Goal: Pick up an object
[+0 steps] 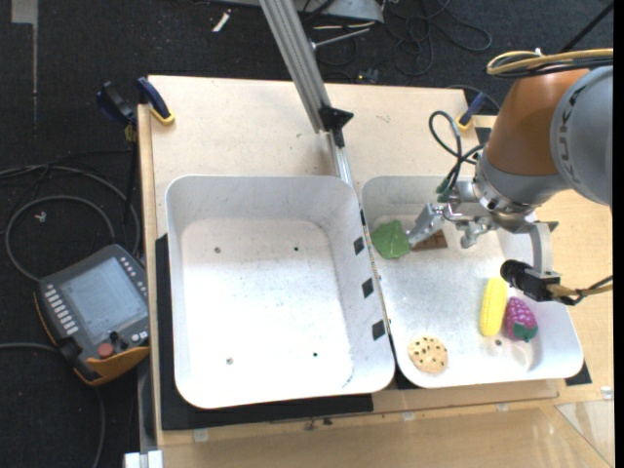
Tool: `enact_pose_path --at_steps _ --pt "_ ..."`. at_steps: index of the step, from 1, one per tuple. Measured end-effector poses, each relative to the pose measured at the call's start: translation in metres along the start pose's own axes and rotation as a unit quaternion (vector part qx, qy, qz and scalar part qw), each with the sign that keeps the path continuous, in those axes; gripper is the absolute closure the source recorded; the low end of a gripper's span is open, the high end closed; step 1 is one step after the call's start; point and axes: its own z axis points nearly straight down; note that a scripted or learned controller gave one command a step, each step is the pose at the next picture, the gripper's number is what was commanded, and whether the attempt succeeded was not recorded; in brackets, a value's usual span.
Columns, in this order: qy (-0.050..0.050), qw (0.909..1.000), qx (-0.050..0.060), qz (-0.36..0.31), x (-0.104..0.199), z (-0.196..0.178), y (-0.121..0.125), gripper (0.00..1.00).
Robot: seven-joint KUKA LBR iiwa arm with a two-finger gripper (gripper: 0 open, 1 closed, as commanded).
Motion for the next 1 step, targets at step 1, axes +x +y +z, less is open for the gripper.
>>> enact_pose_path --at_steps 1 --pt "0.0 1.0 -0.001 0.0 0.0077 0.0481 -0.0053 0.0"
